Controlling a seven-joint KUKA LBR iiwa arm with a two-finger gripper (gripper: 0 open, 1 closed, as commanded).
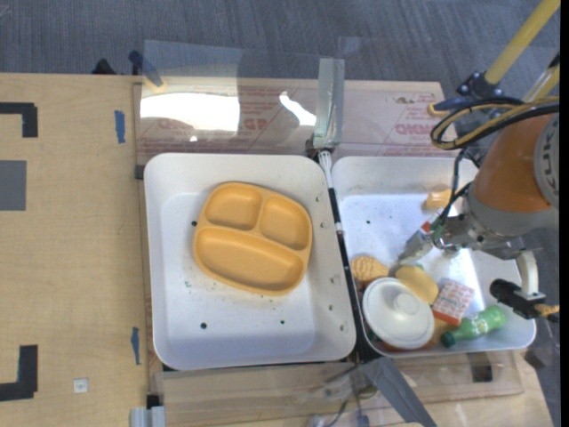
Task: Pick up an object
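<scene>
A grey arm with an orange band is seen lowered into the right-hand bin (356, 178) from the bench's right edge, its gripper (425, 243) poised just above the bin floor near the middle. Whether the gripper is spread or pressed together cannot be told, and nothing is seen pinched in it. The candidates for picking are crowded along that bin's near edge, as if pushed there: a white lidded bowl (399, 310), a yellow lump (417, 283) touching it, a round waffle-like biscuit (368, 268), a small red-and-white packet (453, 299) and a green bottle (475, 326) lying on its side at the near right corner. The yellow lump lies nearest the gripper and is judged the likely target. In the left-hand bin (169, 238) an orange divided plate (253, 236) is left lying flat.
</scene>
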